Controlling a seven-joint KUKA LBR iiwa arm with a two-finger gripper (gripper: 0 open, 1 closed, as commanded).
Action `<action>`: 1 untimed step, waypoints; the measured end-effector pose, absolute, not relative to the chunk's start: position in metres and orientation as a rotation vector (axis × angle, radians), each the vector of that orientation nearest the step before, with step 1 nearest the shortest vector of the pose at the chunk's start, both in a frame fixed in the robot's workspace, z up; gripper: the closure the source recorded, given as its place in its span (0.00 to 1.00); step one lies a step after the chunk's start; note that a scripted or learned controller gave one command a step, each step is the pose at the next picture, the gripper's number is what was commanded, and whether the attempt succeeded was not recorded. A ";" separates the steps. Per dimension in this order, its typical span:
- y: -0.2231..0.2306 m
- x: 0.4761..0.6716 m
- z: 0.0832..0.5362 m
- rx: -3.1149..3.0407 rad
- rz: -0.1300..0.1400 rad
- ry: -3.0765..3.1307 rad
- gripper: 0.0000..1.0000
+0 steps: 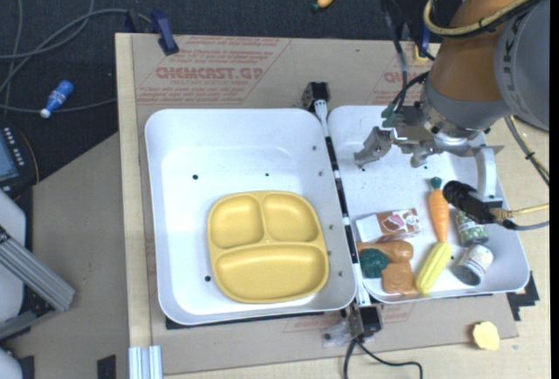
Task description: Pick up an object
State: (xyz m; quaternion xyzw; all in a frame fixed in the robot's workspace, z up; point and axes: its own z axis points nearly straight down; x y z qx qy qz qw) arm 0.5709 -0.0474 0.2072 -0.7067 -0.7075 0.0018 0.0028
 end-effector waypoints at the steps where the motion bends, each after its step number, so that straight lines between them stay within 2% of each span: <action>1: -0.038 0.539 0.235 -2.219 -0.001 -2.221 1.00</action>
